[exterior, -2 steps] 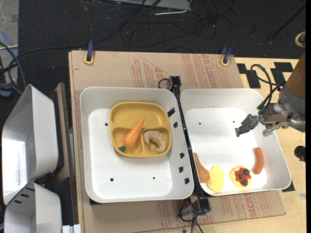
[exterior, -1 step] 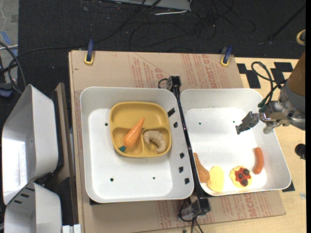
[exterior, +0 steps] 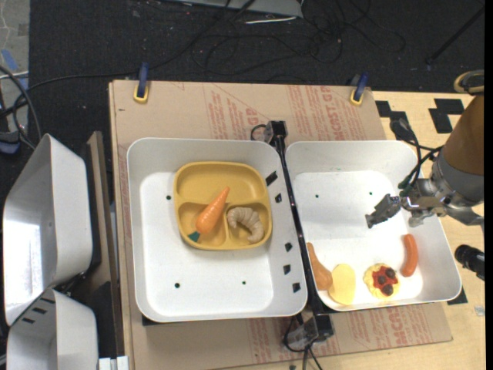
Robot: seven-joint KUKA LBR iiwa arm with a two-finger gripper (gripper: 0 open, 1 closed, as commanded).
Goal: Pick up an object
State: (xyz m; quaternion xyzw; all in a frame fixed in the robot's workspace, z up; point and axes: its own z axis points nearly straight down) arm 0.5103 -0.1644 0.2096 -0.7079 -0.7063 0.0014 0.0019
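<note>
Camera view, bench: you look down on two shallow white bins side by side on a cardboard-covered bench (exterior: 231, 102), left bin (exterior: 154, 284) and right bin (exterior: 339, 160).
Camera view, arm: you see the grey arm (exterior: 462, 172) enter from the right edge, orange band at the upper right, wrist over the right bin's right wall.
Camera view, gripper: the gripper (exterior: 379, 213) hangs over the bare middle of the right bin, its dark tip pointing left and slightly down.
Camera view, fingers: you cannot tell whether they are apart or together; the tip reads as one dark shape.
Camera view, contact: you see nothing between the fingertips; the nearest item lies below and to the right.
Camera view, right bin items: along the near edge, an orange carrot-like piece (exterior: 318, 266) at the left wall, a pale yellow piece (exterior: 343, 282) just beside it, a small pizza-like disc (exterior: 384, 279), and a red sausage (exterior: 410, 254) upright near the right wall.
Camera view, left bin items: a yellow divided plate (exterior: 185, 183) holds a carrot (exterior: 212, 210) lying tilted and a pale shrimp (exterior: 246, 222) in the lower right compartment.
</note>
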